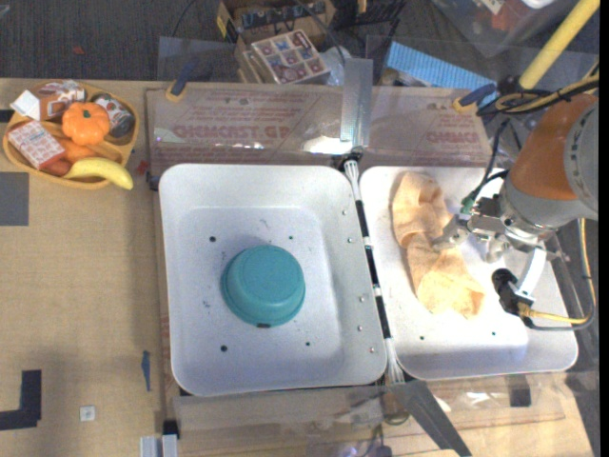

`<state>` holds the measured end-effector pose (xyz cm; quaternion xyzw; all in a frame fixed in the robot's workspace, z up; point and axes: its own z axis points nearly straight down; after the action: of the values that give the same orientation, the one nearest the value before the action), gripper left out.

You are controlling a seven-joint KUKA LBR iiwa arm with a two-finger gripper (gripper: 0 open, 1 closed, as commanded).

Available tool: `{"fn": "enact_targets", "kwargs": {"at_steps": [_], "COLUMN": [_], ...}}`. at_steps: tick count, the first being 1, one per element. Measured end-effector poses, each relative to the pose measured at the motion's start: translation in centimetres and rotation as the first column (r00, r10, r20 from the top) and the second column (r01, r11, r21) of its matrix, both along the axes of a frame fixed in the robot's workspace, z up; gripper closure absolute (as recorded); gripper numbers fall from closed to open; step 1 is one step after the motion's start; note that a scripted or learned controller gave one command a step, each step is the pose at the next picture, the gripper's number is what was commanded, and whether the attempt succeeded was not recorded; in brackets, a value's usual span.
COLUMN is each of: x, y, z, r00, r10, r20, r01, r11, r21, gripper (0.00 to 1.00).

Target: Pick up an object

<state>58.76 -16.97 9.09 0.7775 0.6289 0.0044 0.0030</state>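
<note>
A crumpled tan cloth (pixel 430 246) lies in the right bin (pixel 495 346), stretching from its far left part down toward the middle. My gripper (pixel 450 238) is low over the cloth's middle, at its right side, with the arm reaching in from the right. A teal bowl (pixel 264 285) sits upside down in the middle of the left bin (pixel 190 198).
A small plate (pixel 29 160) of toy food, with an orange pumpkin (pixel 87 123) and a banana (pixel 100 170), rests at the bench's far left. Clear plastic walls stand behind both bins. A yellow-tipped cable (pixel 533 312) hangs from the wrist over the right bin.
</note>
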Motion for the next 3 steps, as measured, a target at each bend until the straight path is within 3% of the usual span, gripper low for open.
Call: {"fn": "enact_targets", "kwargs": {"at_steps": [1,2,3], "x": [1.9,0.7,-1.5], "y": [7.7,5.0,5.2], "z": [0.1,8.1,0.0], "r00": [0.99,0.993,0.96], "r10": [0.143,0.115,0.282], "r20": [0.003,-0.01,0.001], "r01": [-0.143,-0.115,-0.282], "r11": [0.99,0.993,0.96], "r21": [-0.004,-0.002,-0.005], "gripper": [0.0,0.0,0.0]}}
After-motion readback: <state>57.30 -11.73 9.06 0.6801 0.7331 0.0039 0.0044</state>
